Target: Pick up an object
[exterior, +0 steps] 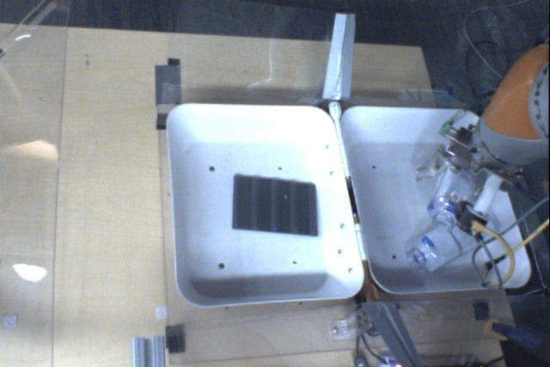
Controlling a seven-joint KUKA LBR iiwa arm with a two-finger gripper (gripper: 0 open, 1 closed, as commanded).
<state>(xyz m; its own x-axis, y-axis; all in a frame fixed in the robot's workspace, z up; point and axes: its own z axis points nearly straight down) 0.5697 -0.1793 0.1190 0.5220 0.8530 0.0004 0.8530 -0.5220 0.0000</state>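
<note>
A clear plastic bottle (436,229) with a blue cap lies slanted in the right bin (378,185), its cap end toward the bin's front. My gripper (449,161) hangs over the right bin's right half, just beyond the bottle's upper end; whether it touches the bottle is unclear. The grey wrist and orange band (521,99) rise behind it at the right edge. A dark ridged rectangular pad (275,204) lies flat in the middle of the left bin (198,150).
The two bins meet at a shared wall (347,185) with a metal post (339,64) behind it. Loose cables (494,249) trail over the right bin's front right corner. Wooden bench top (86,185) stretches out to the left.
</note>
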